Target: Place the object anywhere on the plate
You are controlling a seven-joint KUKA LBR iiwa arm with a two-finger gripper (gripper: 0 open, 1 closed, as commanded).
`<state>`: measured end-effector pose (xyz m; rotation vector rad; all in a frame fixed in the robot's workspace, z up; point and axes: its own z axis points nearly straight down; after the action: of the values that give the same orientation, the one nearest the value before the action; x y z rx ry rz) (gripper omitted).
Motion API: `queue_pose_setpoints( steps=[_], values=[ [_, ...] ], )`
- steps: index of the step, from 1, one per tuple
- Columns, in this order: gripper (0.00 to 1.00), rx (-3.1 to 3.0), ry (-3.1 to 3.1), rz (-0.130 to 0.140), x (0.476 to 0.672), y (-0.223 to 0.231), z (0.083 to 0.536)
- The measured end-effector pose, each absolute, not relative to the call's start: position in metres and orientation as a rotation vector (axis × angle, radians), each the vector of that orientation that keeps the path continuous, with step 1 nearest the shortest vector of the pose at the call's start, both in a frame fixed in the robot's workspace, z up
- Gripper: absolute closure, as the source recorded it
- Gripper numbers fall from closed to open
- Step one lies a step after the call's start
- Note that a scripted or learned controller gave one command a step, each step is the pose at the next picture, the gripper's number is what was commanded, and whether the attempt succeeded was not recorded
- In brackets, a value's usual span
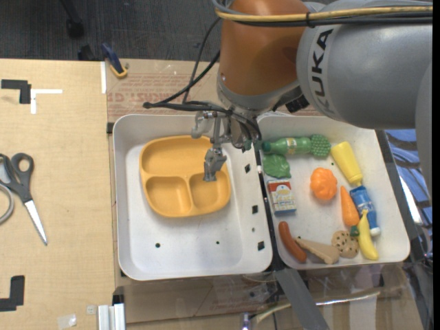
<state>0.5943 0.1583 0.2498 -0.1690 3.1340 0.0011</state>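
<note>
Down at the fingers [211, 165], right over the yellow plate [165, 177] in the left bin [185, 260] — whether they're apart or closed, I cannot tell, and nothing visible sits between them. The gripper [212, 170] hangs above the plate's lower right compartment. Up the arm [357, 53], grey casing reads "KUKA" beside the orange band. Across in the right bin [392, 253]: green bottle [292, 145], yellow bottle [347, 162], orange fruit [323, 183], small carton [281, 199] with unreadable print, carrot [348, 206], banana [368, 240], sausage [291, 242], cookie [341, 240]. On the tabletop [62, 150] left, scissors [24, 191]. Red lettering on cardboard behind the bins is too faint to read.
</note>
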Motion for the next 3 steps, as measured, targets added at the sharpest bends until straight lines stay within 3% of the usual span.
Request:
queue_pose_setpoints(
  steps=[1, 2, 3],
  values=[
    [0.00, -0.169, 3.134, 0.001, 0.5943, 0.1583, 0.2498],
    [1.00, -0.168, 3.130, 0.003, 0.5956, 0.1585, 0.2595],
    [0.00, -0.167, 3.130, 0.003, 0.5956, 0.1583, 0.2593]
  ],
)
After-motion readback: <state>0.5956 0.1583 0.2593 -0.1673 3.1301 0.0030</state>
